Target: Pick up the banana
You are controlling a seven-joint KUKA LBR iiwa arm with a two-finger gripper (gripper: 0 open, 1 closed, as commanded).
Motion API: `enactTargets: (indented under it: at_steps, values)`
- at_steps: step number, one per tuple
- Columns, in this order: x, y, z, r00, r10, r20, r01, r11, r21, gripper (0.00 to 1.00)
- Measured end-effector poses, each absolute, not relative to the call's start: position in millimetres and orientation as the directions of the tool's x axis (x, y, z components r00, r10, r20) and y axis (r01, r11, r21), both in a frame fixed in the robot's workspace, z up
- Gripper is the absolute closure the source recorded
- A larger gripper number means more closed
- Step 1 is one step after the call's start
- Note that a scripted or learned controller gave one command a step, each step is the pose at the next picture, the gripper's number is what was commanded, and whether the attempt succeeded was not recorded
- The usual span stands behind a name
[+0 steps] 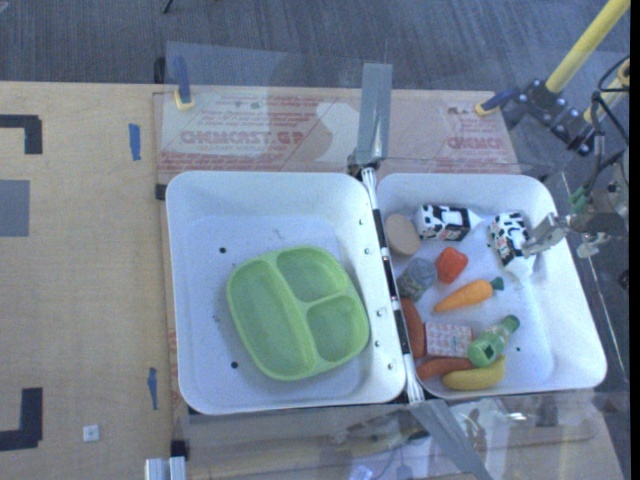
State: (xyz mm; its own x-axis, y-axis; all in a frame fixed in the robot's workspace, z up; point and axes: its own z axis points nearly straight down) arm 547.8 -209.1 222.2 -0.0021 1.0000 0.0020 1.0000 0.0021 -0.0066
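Observation:
The yellow banana lies at the front of the right bin, close to its front wall. A green bottle rests just behind it and a red sausage touches its left end. My gripper reaches in from the right near the bin's back right part, beside a black-and-white cow toy. It is far behind the banana, and nothing is visibly held in it.
The right bin also holds a carrot, a red pepper, a second cow-patterned box, a tan disc, a grey lump and a pink card. A green divided plate sits in the left bin.

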Motion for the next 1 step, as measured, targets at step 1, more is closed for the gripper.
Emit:
enactTargets:
  at_steps: [1]
  values:
    - [484.3, -177.0, 92.6, -0.085, 0.996, 0.001, 0.996, 0.085, -0.003, 0.00]
